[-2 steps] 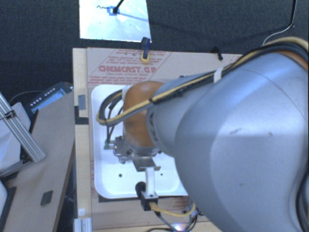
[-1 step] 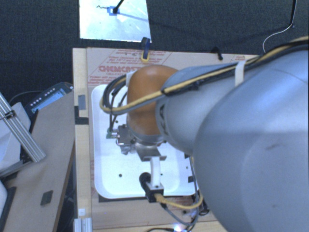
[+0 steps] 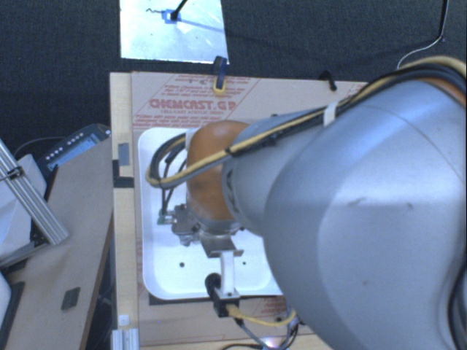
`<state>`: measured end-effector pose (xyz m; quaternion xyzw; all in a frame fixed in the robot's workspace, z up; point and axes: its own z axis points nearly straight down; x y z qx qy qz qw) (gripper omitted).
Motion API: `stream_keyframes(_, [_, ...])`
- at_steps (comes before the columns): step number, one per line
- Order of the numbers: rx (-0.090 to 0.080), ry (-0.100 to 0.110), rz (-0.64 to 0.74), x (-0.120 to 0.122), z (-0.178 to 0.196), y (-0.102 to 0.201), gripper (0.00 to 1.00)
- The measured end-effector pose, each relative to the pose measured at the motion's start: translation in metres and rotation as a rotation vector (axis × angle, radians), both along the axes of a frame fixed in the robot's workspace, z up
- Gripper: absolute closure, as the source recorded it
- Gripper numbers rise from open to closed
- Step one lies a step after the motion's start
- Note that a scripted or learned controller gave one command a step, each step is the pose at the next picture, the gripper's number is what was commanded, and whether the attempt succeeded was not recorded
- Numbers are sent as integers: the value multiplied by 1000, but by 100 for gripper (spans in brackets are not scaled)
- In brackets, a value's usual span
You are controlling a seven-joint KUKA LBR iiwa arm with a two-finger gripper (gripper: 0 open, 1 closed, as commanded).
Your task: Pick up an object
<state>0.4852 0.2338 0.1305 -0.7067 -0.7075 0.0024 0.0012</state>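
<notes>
A white bin (image 3: 155,272) sits on a brown sheet (image 3: 255,93) printed "CHEMCAST GP" in red. The claw (image 3: 191,230) hangs over the bin's middle, its opening impossible to tell. The grey arm (image 3: 350,217) covers the bin's right side, so any object there is hidden.

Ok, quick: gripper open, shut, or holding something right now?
Gripper: cannot be told from this angle; it hangs low over the white bin.

Dark speckled backdrop (image 3: 58,49); shiny metal sheet (image 3: 171,20) at top; pale wooden bench (image 3: 80,217); aluminium rail (image 3: 33,203) left.
</notes>
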Motion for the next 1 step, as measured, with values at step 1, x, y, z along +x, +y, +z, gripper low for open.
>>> stream_keyframes(1, [4,-8,2,2,42,1,100])
